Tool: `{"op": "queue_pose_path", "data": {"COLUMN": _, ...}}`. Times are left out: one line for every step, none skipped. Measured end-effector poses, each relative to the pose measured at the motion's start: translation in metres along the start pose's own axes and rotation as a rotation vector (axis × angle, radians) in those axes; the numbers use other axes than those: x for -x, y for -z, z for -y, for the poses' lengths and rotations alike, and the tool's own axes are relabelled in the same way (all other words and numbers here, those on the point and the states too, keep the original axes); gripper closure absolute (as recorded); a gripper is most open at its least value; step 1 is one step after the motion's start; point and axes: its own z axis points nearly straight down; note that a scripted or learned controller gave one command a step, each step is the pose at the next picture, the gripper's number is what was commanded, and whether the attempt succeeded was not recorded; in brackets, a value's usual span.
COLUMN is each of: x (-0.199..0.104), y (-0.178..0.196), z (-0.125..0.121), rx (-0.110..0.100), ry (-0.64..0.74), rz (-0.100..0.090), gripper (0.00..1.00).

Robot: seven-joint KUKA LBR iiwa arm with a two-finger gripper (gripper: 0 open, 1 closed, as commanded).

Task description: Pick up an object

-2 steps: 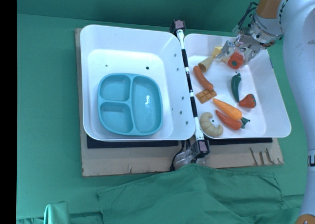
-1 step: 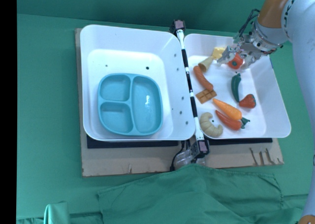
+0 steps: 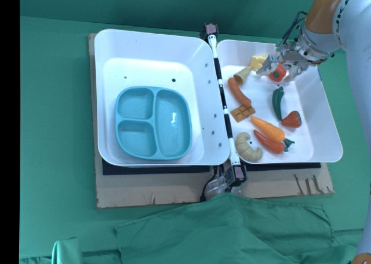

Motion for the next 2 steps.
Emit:
{"op": "queue_pose_path", "data": {"x": 0.000, "y": 0.000, "z": 0.000, "rx": 0.000, "ry": 0.000, "rz": 0.000, "gripper": 0.00}}
{"op": "queue_pose_path", "data": {"x": 0.001, "y": -0.002, "z": -0.031, "rx": -0.045, "ry": 0.007, "rz": -0.007, "gripper": 0.00}}
